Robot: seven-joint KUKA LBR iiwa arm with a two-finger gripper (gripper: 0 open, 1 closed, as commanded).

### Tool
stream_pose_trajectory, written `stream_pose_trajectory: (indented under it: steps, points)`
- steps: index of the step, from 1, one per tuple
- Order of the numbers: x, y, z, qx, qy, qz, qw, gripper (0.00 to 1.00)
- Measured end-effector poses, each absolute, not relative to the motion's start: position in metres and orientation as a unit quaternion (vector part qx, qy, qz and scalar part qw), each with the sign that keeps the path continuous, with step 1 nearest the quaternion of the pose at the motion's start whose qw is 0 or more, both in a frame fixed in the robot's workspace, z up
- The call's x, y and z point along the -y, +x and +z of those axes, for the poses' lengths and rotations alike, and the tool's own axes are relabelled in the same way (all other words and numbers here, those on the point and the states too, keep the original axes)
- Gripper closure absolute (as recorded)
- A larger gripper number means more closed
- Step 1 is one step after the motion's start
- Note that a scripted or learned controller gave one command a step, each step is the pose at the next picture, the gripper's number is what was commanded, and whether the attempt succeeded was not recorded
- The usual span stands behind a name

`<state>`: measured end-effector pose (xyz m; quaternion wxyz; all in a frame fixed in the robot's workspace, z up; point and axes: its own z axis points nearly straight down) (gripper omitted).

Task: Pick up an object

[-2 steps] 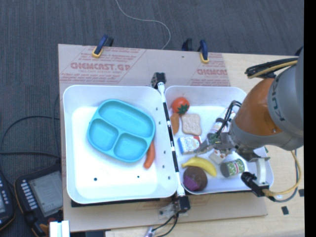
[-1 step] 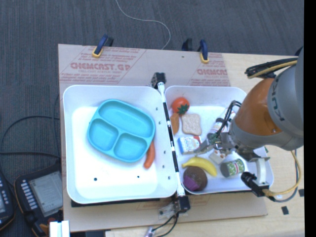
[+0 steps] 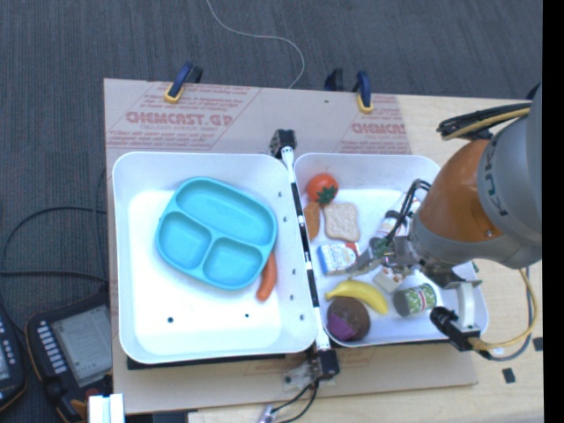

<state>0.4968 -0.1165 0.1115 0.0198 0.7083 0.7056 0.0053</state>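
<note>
Tool [image 3: 381, 256] hovers by curved yellow banana [image 3: 359, 294].

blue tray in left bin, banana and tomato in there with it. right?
Not quite. The camera view shows the blue tray in the left bin, but the banana and tomato lie in the right bin.

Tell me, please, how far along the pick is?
Done: the gripper is down in the right bin, among the banana, can and bread. In hand: nothing visibly between its fingers. Left: grasping an object and lifting it.
</note>
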Motion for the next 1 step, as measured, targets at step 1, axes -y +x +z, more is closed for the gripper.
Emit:
stream_pose_trajectory:
  steps: [1]
  points:
    - [0.1163, 0.4968, 0.1114, -0.706, 0.708, 0.0054, 0.02, 0.0]
